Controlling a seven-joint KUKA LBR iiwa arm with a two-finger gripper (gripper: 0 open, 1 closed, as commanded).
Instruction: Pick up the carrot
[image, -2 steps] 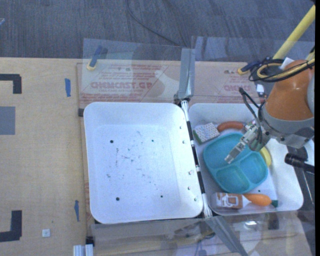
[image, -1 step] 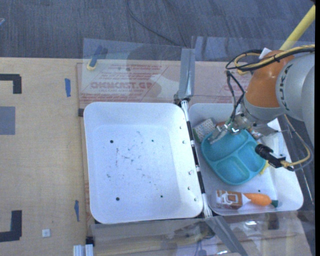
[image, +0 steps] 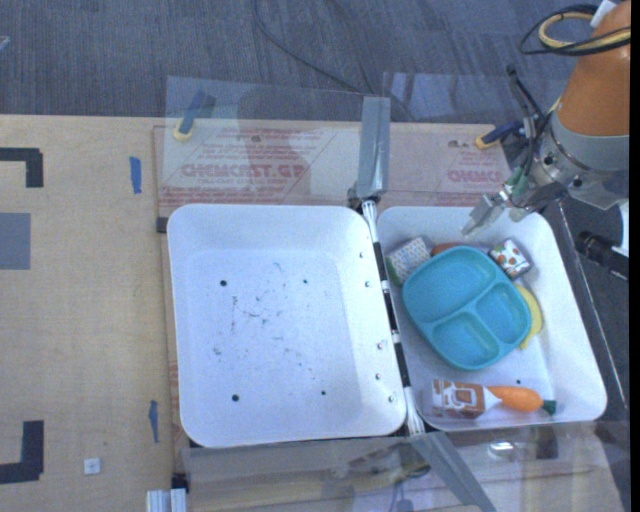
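Lying along the near wall of the right bin (image: 575, 330): carrot (image: 515, 399), orange, green tip pointing right, just beside a small carton (image: 458, 397). Middle of the same bin: blue divided tray (image: 465, 308); a mesh-patterned item (image: 407, 259) at its far-left corner, a small red-and-white item (image: 511, 258) at its far-right. Gripper (image: 497, 212): over the bin's far edge, well apart from the carrot, fingers spread, nothing between them. Left bin (image: 275, 320): white, speckled floor.

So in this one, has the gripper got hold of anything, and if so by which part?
Nothing is held. The gripper hangs over the far edge of the right bin, with nothing between its jaws. The carrot lies at the bin's near side, untouched.
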